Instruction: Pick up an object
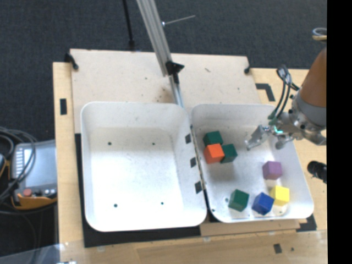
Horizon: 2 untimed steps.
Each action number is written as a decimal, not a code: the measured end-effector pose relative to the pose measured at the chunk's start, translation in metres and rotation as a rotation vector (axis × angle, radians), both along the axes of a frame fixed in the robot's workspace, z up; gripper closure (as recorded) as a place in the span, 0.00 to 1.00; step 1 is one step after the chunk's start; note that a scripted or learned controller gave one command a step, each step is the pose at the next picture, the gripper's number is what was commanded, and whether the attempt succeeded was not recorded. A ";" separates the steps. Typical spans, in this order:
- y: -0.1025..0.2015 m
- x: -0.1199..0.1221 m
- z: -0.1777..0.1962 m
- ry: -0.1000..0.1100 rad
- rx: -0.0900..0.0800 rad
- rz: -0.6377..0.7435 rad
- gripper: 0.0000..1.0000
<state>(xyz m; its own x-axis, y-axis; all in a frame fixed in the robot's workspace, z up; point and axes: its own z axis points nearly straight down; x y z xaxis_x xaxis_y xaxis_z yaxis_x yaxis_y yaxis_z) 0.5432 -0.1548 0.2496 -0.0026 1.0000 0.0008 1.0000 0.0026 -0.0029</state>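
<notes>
The shiny metal gripper (268, 136) hangs with open fingers, holding nothing, right of the smooth square orange block (214, 153) in the white bin (242, 111).

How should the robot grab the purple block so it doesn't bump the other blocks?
Best guess: come straight down from above on the purple block and pinch two opposite flat sides. It sits apart in the right bin, with bare floor around it; the yellow block is its nearest neighbor, toward the bin's front edge. The end effector hovers just up and left of it.
</notes>
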 end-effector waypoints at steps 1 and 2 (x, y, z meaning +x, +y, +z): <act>0.000 0.001 0.002 -0.005 -0.001 -0.001 0.00; 0.003 -0.001 -0.041 0.001 -0.002 -0.005 0.00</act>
